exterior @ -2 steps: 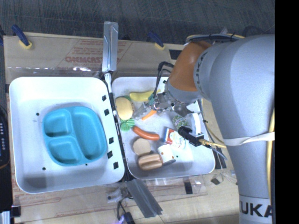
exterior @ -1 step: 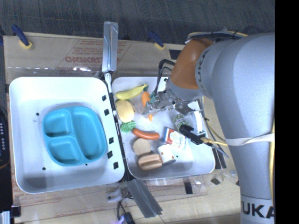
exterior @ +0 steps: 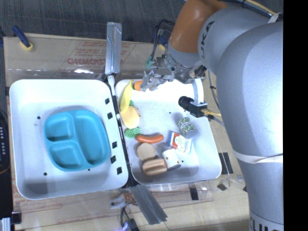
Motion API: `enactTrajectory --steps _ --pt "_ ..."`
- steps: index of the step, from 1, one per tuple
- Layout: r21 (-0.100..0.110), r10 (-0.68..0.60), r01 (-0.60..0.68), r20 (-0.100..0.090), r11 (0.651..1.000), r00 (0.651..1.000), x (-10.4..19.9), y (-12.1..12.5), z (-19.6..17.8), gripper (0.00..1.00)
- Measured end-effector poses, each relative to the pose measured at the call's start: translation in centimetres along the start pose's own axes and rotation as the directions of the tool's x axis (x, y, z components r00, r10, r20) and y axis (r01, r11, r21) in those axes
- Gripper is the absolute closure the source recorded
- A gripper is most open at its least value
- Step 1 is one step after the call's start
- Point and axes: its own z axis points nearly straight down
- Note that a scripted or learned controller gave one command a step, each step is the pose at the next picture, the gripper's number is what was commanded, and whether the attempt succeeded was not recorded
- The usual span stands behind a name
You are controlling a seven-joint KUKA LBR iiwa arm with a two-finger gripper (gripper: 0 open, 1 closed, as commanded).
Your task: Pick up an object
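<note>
From my feed I see the surface [exterior: 62, 57], a pale wooden board with faded red print across its far part. Beyond its far edge lies dark grey, ribbed flooring [exterior: 72, 4]. A blue-and-yellow clamp [exterior: 21, 37] grips the board's far left corner. A metal bracket [exterior: 113, 47] stands upright at the far edge, and another metal strip [exterior: 149, 206] lies at the near edge, with small black clips [exterior: 226, 162] on the board to the right. The light is even and bright, with soft shadows.
</note>
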Motion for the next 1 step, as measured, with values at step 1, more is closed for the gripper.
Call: enactTrajectory --steps 1 --pt "0.01 0.362 -0.362 0.005 0.932 0.932 -1.83 0.51 -1.45 1.0"
